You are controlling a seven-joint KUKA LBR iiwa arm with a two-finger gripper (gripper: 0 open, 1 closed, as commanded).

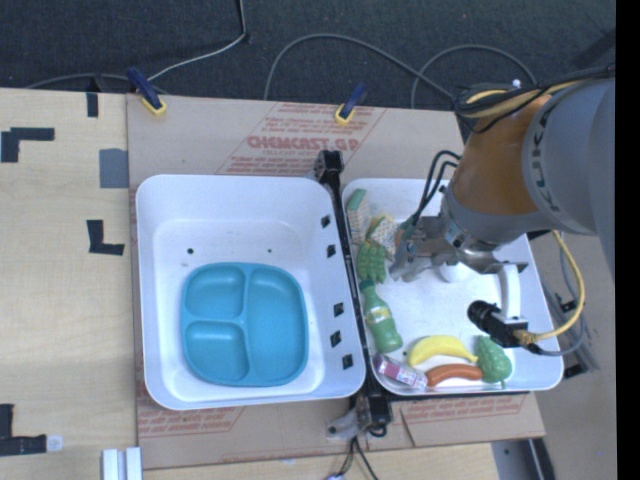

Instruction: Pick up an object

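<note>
Gripper (408, 258) low in the right bin (535, 298), grip state unclear, green bottle (380, 320) and green toy (371, 261) just left, banana (440, 349) nearer the front, blue plate (245, 325) in left bin (170, 228), cardboard-covered bench (250, 143).

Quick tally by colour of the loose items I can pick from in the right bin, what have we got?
Green: 3, a bottle, a leafy toy and a bumpy piece
Yellow: 1, a banana
Orange-red: 1, a sausage
Pink: 1, a small packet
Pale, hard to identify: 1, near the top left corner
Total: 7 that I can make out
</note>
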